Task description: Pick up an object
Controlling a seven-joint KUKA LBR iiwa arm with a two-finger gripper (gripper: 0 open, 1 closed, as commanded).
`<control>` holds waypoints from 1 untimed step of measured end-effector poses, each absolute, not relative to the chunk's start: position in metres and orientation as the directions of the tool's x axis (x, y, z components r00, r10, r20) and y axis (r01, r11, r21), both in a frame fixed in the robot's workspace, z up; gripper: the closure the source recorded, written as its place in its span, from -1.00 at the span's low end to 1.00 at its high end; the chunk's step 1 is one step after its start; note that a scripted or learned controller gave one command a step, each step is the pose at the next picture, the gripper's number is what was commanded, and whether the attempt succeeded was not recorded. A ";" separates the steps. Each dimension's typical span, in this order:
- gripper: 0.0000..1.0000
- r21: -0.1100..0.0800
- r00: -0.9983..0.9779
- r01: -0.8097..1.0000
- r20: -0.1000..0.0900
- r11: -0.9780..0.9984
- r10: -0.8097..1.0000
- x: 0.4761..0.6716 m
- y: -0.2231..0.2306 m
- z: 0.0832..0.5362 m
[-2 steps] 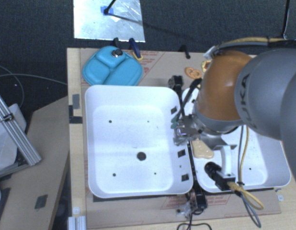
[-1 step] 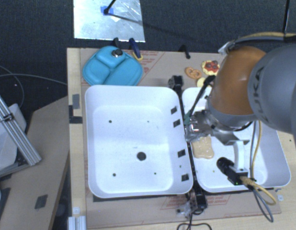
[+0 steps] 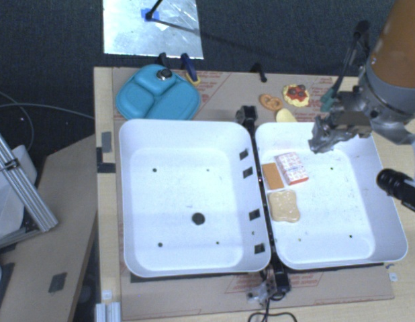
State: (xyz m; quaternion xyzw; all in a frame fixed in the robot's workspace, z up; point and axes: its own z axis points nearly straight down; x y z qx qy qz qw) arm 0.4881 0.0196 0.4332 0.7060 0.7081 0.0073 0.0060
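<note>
Small printed box (image 3: pixel 291 168) in right bin (image 3: pixel 369 247), left-below gripper (image 3: pixel 323 141): prob light, stiff; pinch across narrow sides. Tan slice (image 3: pixel 284 206) below box looks softer. Gripper grip state: can't tell.

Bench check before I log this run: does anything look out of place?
Yes. Three small items, a pretzel-like piece, a round red-topped piece and a pale yellow piece, lie on the bench behind the right bin, outside both bins.
</note>
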 end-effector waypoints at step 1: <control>1.00 -0.002 -0.008 1.000 0.001 0.008 1.000 0.495 0.073 0.375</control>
